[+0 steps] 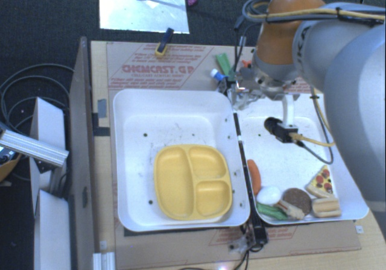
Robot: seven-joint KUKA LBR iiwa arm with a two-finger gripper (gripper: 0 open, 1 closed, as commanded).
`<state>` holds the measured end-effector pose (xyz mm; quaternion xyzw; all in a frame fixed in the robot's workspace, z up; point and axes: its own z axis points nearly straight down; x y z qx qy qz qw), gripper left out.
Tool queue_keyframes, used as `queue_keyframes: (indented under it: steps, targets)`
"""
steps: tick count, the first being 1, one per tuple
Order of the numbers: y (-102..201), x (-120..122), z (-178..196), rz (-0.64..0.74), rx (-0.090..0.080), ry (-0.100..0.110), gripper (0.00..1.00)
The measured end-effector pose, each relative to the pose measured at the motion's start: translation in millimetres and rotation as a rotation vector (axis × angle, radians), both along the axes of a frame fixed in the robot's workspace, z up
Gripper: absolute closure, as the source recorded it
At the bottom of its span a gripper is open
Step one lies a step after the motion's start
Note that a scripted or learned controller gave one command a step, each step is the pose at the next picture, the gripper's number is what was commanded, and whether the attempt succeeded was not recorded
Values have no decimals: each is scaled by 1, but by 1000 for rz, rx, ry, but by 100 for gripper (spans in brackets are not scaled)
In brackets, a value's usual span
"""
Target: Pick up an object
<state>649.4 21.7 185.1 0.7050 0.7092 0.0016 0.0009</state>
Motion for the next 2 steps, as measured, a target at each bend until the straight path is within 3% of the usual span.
queue_keyframes:
  steps: [1, 2]
  targets:
    - [-12, 20, 0, -3, 0, -1, 100]
    - [-11, 5, 25, -4, 0, 1, 100]
